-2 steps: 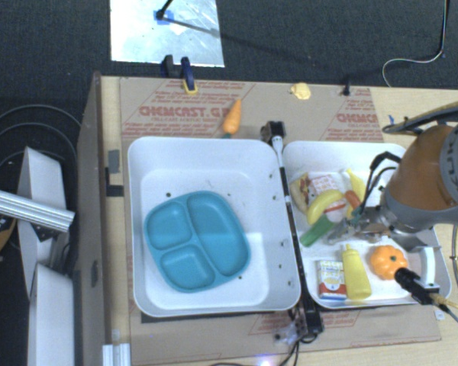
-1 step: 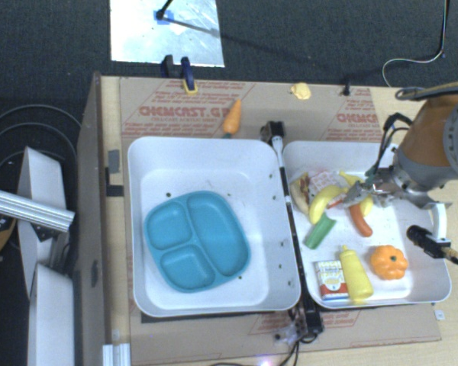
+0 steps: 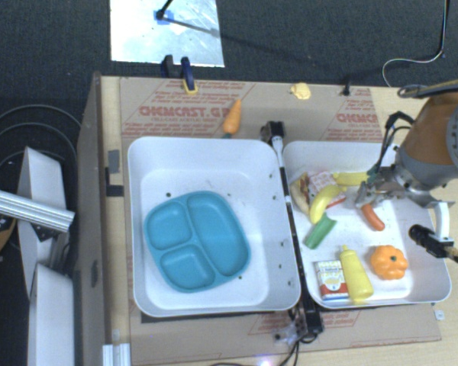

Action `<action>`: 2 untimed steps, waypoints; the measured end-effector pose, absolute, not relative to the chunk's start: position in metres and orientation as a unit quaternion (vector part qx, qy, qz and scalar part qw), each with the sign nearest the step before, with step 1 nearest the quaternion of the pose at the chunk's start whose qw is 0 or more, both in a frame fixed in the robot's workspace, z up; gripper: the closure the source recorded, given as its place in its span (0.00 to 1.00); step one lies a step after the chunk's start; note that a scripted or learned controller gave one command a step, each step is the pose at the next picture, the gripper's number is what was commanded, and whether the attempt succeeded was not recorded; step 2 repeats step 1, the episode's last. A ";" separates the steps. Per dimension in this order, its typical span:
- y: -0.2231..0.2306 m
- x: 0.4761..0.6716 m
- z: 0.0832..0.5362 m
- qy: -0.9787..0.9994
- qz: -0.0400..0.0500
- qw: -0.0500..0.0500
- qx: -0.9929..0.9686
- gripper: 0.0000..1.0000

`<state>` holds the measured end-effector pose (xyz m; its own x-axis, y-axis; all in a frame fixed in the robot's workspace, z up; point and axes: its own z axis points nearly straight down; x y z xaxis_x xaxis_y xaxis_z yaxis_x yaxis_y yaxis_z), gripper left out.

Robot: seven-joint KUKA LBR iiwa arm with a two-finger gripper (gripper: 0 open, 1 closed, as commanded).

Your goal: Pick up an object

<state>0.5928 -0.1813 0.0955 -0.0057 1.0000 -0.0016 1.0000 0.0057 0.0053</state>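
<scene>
The right bin [image 3: 427,284] holds several toy foods. A yellow banana [image 3: 324,201] lies at its left, with a second yellow piece [image 3: 351,178] and a crinkled wrapper [image 3: 311,182] behind it. A green piece [image 3: 318,232] sits below the banana. A small red-orange sausage [image 3: 373,217] lies mid-bin. An orange pumpkin [image 3: 388,261], a yellow bottle [image 3: 356,274] and a small red-and-white box [image 3: 330,279] rest near the front. My gripper [image 3: 369,194] hangs low in the bin, just above the sausage and right of the banana.
The left bin [image 3: 160,166] carries a blue divided plate [image 3: 196,239]. An orange carrot-like toy [image 3: 231,117] and a small yellow lump [image 3: 301,91] lie on the cardboard behind the bins. The grey arm [image 3: 435,151] comes in from the right over the right bin's rim.
</scene>
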 end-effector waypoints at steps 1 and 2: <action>-0.076 0.570 0.188 0.711 0.002 0.000 0.704 1.00; -0.076 0.570 0.188 0.711 0.002 0.000 0.704 1.00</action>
